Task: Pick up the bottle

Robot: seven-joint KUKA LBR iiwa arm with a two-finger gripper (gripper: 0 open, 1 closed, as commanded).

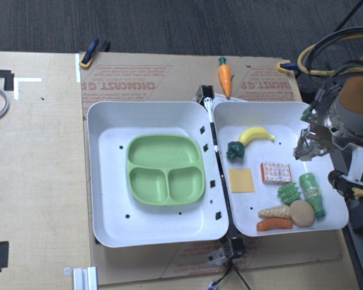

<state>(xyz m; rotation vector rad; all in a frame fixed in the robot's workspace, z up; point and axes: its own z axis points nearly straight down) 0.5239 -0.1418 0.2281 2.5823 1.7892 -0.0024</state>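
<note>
Left bin: divided plate centred. Right bin: banana at 12 o'clock, bottle at 4, cracker box centre.

Dark grey carpeted floor is seen beyond the bench. Light wooden bench top is overlaid with printed cardboard sheet.

We see a robotics laboratory bench: two white bins resting on taped-down cardboard, toy food such as a plastic carrot at the far edge, and bundled cables at right.
</note>
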